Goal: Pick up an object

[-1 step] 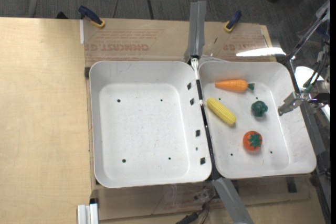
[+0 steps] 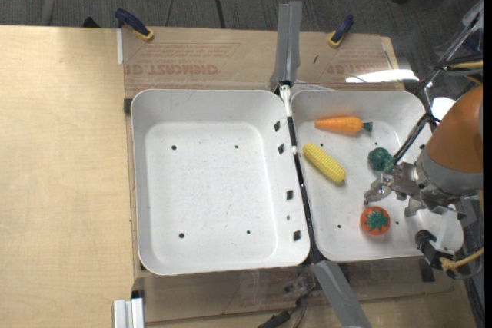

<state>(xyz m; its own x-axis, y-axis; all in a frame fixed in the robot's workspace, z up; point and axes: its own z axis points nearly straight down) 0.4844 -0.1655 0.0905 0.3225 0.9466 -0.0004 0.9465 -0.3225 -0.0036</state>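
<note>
The right bin (image 2: 338,242) holds an orange carrot (image 2: 338,124) at the back and a yellow corn cob (image 2: 324,163) near its middle. A dark green broccoli piece (image 2: 379,158) and a red tomato with a green top (image 2: 375,220) lie on its right side. My gripper (image 2: 378,190) hangs over the right bin between the broccoli and the tomato, just above the tomato. It is open with nothing between its fingers. The arm's orange band (image 2: 461,142) covers the bin's right rim.
The left bin (image 2: 146,165) sits beside the right one, with a grey divider bar (image 2: 289,50) rising behind their shared edge. Two clamps (image 2: 134,24) hold brown cardboard at the back. Bare wooden bench (image 2: 54,165) lies to the left.
</note>
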